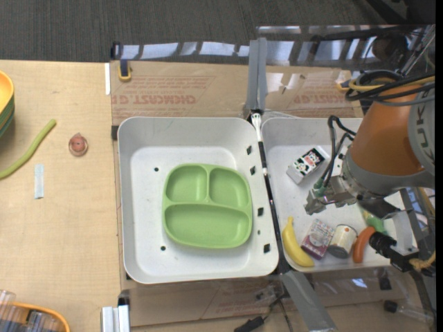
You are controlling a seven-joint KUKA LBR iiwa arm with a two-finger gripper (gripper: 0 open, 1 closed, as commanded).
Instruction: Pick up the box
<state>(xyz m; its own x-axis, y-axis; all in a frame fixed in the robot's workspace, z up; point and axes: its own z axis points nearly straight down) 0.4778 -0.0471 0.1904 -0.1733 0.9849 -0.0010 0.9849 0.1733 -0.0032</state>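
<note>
Two white bins are seen side by side on the bench. In the left bin (131, 206) a green divided plate (207, 206) lies near the middle. The right bin (277, 144) carries the task's thing: a small box (306, 164) with black and white print, lying tilted toward the bin's far left corner, apart from the rest. Along the near edge a banana (295, 243) is found by the near left corner, a pinkish packet (319, 238) just beside it, then a small pale can (340, 241) and an orange-red item (362, 245) further toward the right edge.

The arm (387, 144) is reached in from the right, and the gripper (320, 199) is placed low over the middle of the right bin, between the box and the packet. Nothing is seen between its fingers, so no hold can be claimed; whether the claw stands wide or narrow cannot be told, because the tips are small and blurred against the white floor.

The step in hand is judged to be the approach: the box is not yet grasped and lies on the bin floor, near the gripper but toward the far edge. For the next move, the gripper would need to be carried toward the far left corner until it is centred over the box, turned so that the jaws straddle its shorter sides, opened enough to clear them, then lowered and closed. Care is called for so that the packet near the gripper is not taken instead.
</note>
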